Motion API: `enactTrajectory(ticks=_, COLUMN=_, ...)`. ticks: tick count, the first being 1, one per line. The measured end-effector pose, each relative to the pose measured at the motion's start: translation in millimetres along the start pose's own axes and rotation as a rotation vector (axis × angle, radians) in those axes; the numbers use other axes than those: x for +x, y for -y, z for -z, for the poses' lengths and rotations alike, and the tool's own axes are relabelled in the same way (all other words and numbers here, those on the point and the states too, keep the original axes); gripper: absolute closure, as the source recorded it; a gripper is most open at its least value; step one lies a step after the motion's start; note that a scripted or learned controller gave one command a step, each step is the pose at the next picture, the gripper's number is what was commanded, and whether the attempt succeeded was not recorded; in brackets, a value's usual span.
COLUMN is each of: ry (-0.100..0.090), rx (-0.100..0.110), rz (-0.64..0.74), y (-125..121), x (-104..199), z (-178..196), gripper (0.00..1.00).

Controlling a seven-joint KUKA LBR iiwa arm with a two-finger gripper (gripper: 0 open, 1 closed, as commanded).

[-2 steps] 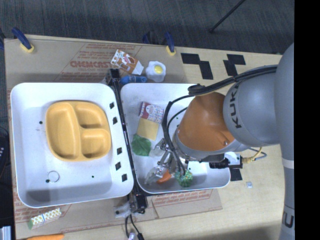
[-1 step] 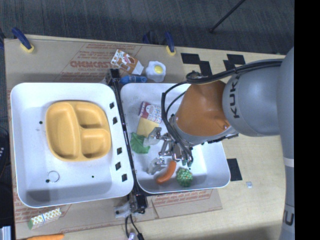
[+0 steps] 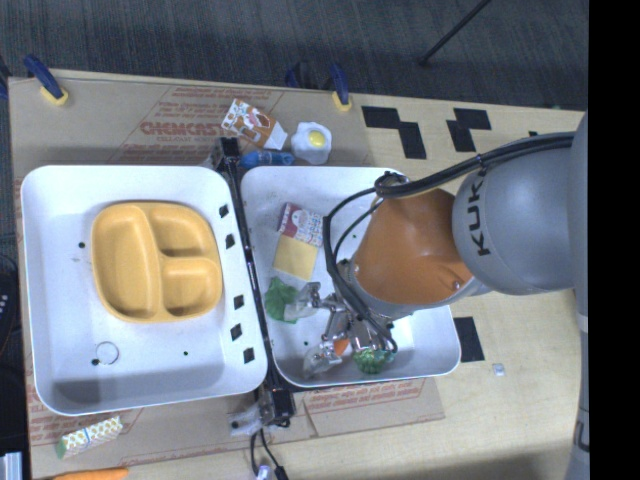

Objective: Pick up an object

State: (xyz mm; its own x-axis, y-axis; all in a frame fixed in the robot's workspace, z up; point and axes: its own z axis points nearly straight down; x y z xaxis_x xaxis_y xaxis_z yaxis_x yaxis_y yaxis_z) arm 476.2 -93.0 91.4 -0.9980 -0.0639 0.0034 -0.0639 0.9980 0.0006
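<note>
Grey and orange, the arm (image 3: 470, 238), lettered "KUKA", bends down into the right bin (image 3: 430, 353). Its gripper (image 3: 345, 343) sits low at the bin's near edge among small orange and green items (image 3: 372, 360); whether it is clamped on anything cannot be told. A yellow card (image 3: 296, 256) lies mid-bin.

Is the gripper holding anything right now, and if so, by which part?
Cannot be told. The gripper is down among the small items in the right bin, near an orange piece, but no grasp shows.
</note>
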Motion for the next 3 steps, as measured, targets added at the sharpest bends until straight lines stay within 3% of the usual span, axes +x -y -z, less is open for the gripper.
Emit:
enactTrajectory(ticks=1, ry=0.003, rx=0.001, rz=0.109, y=15, x=-73, z=1, gripper=0.00)
enactTrajectory(ticks=2, ry=0.003, rx=0.001, rz=0.239, y=10, x=-22, z=1, gripper=0.00)
enactTrajectory(ticks=3, ry=0.003, rx=0.001, rz=0.314, y=5, x=-64, z=1, gripper=0.00)
